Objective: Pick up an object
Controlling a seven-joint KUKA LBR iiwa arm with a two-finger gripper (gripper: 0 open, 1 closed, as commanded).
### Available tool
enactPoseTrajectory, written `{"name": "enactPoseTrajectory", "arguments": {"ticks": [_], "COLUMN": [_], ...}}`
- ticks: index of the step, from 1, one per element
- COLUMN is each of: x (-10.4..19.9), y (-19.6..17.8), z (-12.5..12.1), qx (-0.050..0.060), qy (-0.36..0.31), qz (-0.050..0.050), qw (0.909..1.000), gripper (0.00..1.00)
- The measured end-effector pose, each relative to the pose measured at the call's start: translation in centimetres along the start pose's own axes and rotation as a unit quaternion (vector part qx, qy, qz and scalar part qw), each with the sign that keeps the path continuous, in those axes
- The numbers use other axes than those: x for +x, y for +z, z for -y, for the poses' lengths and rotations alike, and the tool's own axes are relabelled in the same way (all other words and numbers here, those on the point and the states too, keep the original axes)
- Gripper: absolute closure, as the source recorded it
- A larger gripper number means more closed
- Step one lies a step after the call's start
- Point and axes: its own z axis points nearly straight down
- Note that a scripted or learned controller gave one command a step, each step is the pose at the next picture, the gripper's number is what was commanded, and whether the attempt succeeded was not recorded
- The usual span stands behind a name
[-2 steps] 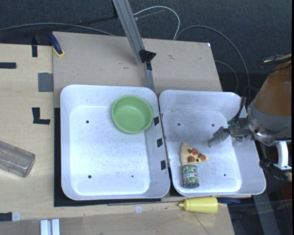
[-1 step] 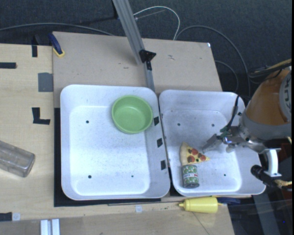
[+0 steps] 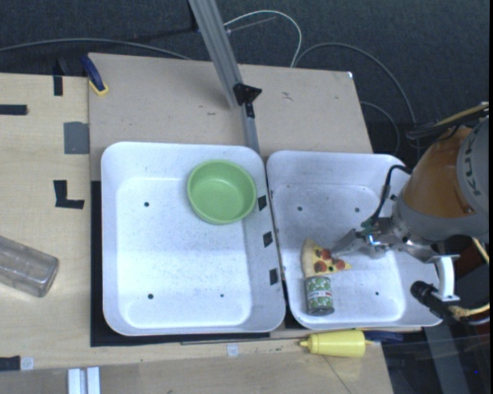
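Lower right of the frame — gripper [image 3: 345, 240] beside the pizza slice [image 3: 318, 258]; fingers' state — cannot tell.

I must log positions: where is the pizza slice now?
The pizza slice lies in the right bin, toward its near left side, just above the can and left of the gripper.

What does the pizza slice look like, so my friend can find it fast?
Look in the right white bin, near its front left part. The pizza slice lies flat there, a pale yellow wedge with red spots, just behind the small green can. It is the bin's one triangular thing, and the gripper is right beside it.
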Motion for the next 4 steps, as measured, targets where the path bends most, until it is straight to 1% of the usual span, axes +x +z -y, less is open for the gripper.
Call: {"name": "enactPoseTrajectory", "arguments": {"ticks": [1,2,3,4], "x": [0.1,-0.1,-0.1,4.9], "y": [-0.8,-6.1,-11.4,-10.9], "z": [-0.1,-1.1,-1.2,-2.3], "qx": [-0.002,0.001,0.001,0.003], "qy": [-0.001,-0.001,-0.001,-0.003], "qz": [0.002,0.001,0.001,0.0], "qw": [1.0,1.0,1.0,1.0], "gripper": [1.0,1.0,1.0,1.0]}}
